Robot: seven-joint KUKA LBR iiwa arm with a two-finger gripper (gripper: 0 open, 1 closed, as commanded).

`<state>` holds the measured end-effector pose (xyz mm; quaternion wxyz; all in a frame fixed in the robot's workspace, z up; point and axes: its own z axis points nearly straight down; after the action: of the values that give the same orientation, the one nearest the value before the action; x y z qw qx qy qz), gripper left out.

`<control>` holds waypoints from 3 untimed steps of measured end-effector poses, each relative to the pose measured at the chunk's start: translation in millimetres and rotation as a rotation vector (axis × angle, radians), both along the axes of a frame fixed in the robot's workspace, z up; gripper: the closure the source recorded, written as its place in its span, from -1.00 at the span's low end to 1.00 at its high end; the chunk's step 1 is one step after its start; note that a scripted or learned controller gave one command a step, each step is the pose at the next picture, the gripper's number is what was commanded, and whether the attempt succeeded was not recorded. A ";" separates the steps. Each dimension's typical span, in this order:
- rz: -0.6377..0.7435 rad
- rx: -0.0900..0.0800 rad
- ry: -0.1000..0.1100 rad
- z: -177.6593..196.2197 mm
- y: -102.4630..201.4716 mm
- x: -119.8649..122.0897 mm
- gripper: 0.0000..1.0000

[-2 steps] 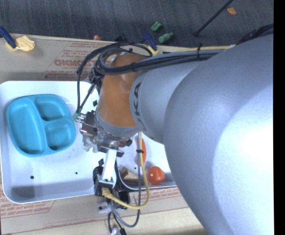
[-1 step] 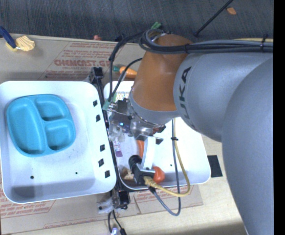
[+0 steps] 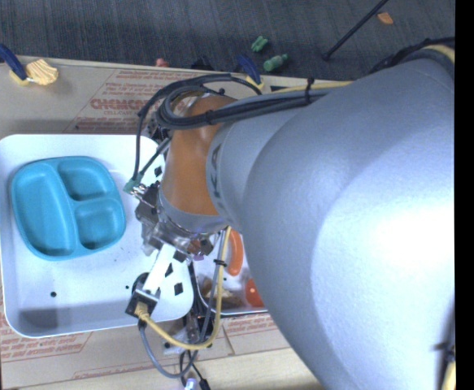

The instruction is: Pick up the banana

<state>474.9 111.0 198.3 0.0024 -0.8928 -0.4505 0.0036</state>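
Grey arm (image 3: 358, 218), nearest the lens, enters from 3 o'clock and covers the right half of the view, with its orange band (image 3: 189, 177) near centre. At 6 o'clock of that band the gripper (image 3: 201, 303) sits low over the right edge of the left bin (image 3: 1, 242). Whether it is open, closed or gripping anything cannot be told, as the wrist masks it. The left bin lies toward 9 o'clock and holds a blue plate (image 3: 66, 205) with three sections in its 11 o'clock part. Orange pieces (image 3: 238, 254) show just beside the gripper at its 2 o'clock, at the arm's edge; their kind cannot be told. The banana's position cannot be told. Green pieces (image 3: 267, 53) lie on the floor at 12 o'clock.
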 end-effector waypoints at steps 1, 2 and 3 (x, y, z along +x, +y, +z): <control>-0.091 -0.001 -0.001 0.4 107.7 -0.3 1.00; 0.035 -0.001 -0.004 43.2 36.4 0.7 1.00; -0.097 -0.002 -0.005 58.4 -31.5 1.1 1.00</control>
<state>476.0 79.5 256.7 0.0008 -0.9137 -0.4065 0.0016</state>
